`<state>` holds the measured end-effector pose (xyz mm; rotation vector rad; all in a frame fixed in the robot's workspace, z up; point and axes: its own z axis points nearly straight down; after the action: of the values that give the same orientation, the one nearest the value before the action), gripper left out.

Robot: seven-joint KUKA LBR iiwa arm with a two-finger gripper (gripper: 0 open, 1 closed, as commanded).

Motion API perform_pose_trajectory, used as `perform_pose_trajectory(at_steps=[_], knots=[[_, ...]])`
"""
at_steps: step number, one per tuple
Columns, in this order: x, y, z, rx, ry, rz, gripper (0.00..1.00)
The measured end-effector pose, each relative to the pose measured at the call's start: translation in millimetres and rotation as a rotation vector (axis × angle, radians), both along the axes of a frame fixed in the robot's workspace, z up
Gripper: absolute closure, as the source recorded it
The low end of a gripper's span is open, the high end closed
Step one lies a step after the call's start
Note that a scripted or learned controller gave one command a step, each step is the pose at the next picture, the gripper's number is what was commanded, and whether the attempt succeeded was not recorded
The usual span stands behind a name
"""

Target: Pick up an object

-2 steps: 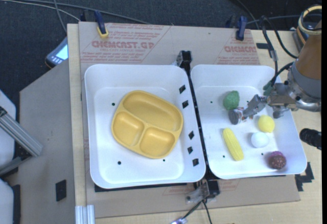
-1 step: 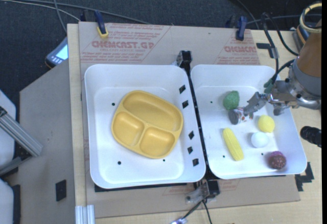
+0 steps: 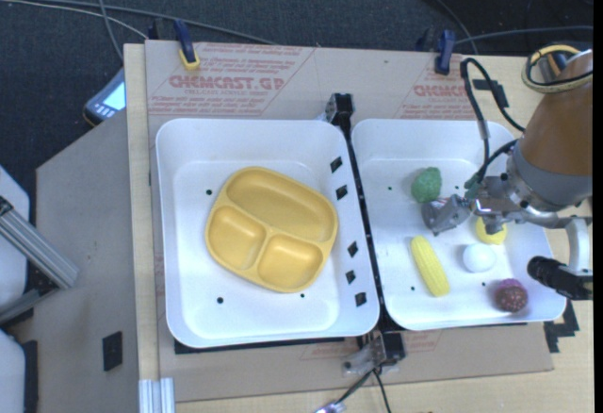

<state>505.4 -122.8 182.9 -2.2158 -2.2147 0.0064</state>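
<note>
The right bin (image 3: 405, 303) holds several small items. A green lumpy piece (image 3: 427, 183) lies toward the back. In the middle lies a yellow corn cob (image 3: 430, 266), with a white ball (image 3: 479, 257) to its right. A dark red round piece (image 3: 512, 295) rests near the front right corner. A small yellow piece (image 3: 491, 232) pokes out from under the wrist. My gripper (image 3: 441, 215) hangs low in this bin, just below the green piece and above the corn cob, reaching in from the right.
The left bin (image 3: 188, 307) holds a yellow divided plate (image 3: 271, 228). A black divider with clips (image 3: 353, 213) runs between the bins. Cables loop over the arm at the right bin's back right. Clamps sit on the board's far edge.
</note>
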Motion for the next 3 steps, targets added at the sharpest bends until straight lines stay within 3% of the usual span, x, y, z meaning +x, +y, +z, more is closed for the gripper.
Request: perform_pose_trajectory(at_steps=[2,3], knots=[[-3.0,-1.4,-95.8,0.000,-0.003,0.000,0.00],[-1.8,-1.7,-82.2,-0.001,-0.009,-0.001,1.00]])
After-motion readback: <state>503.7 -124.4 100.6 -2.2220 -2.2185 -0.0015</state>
